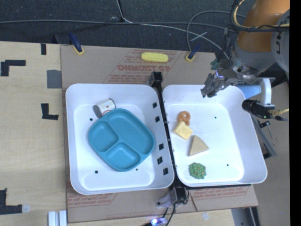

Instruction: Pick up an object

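Observation:
The right bin (235,126) holds a small brown ring-shaped piece (184,117), a yellow block (184,131), a tan wedge (197,146) and a green bumpy ball (197,170). My gripper (210,90) hangs over the bin's far edge, above and to the right of the brown ring, with nothing seen between its fingers. The left bin (77,126) carries a blue sectioned tray (121,138) and a small white can (104,107) lying on its side.
A yellow banana-shaped object (154,57) lies on the cardboard behind the bins. Blue and yellow clamps (75,44) hold the cardboard's far corners. Cables run across the dark backdrop and loop near the arm at the upper right.

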